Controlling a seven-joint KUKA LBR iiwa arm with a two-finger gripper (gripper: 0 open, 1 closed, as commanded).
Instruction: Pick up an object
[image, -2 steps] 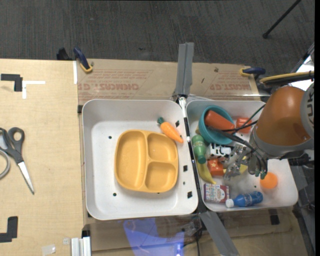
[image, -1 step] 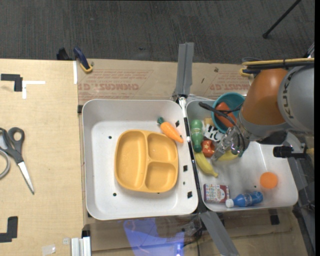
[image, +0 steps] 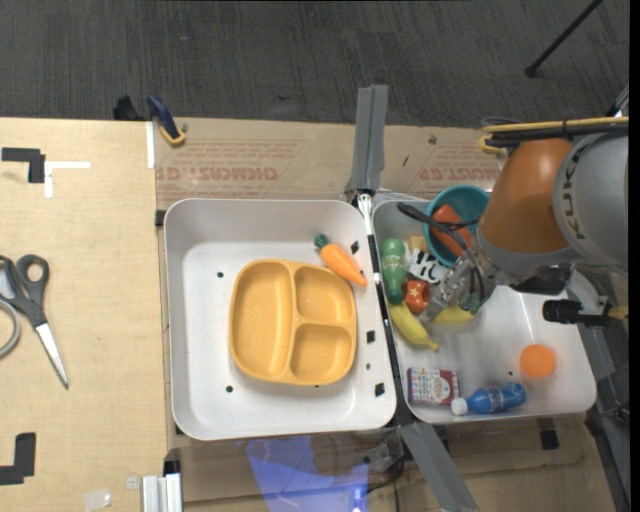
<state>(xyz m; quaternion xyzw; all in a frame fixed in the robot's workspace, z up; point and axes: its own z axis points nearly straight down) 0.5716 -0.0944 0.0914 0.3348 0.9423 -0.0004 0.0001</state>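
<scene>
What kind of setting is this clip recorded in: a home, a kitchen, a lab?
Most likely a robotics lab bench, not a home. Two white bins sit on cardboard, toy food such as a carrot and banana fills one, and scissors lie on the plywood worktop.

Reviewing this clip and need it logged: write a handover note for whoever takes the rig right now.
Gripper: low in the right bin, among the toys at its left end; finger state unclear, no held object visible.
Right bin: banana beside the gripper, green bottle, teal bowl at the back, orange ball, blue bottle and small carton at the front.
Left bin: yellow divided plate, toy carrot by its back right corner.
Done: arm is down at the pile.
Left: secure one object and lift it.
</scene>
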